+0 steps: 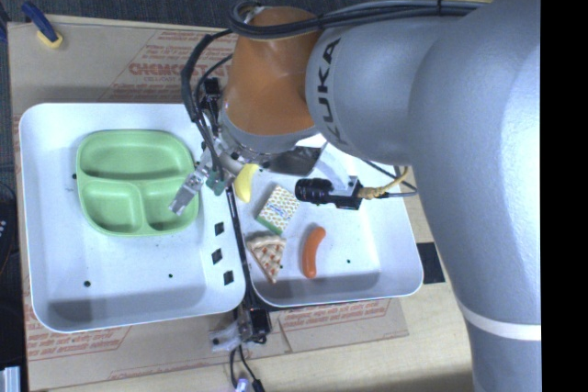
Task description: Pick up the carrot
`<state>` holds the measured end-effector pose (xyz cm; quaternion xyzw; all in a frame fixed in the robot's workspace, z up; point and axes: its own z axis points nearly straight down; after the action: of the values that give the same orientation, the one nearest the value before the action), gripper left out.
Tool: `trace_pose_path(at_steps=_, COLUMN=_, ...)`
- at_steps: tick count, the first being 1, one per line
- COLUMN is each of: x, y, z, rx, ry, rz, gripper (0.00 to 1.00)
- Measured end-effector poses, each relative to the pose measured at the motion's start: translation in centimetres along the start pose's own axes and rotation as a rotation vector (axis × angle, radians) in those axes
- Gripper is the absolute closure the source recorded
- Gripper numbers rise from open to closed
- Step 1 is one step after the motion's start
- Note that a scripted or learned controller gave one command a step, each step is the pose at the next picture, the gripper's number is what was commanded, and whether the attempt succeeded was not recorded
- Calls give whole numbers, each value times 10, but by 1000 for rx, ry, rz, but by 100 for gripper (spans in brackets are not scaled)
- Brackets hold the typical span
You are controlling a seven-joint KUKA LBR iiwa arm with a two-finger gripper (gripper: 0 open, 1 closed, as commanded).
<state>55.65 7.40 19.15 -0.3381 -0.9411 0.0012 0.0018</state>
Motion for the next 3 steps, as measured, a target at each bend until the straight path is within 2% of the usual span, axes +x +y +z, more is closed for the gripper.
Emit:
trace_pose_path(at_steps=1, x=-110, y=-80, z=-65, rx=-2, ry=-4, rz=-35, gripper=0)
trace_pose_path(at_steps=2, x=-183, y=-116, z=7, rx=-1, ry=-1, rz=-119, gripper=0)
trace_pose_path(at_steps=3, x=-253, y=-161, z=36, rx=-3, ry=-4, rz=72, gripper=0)
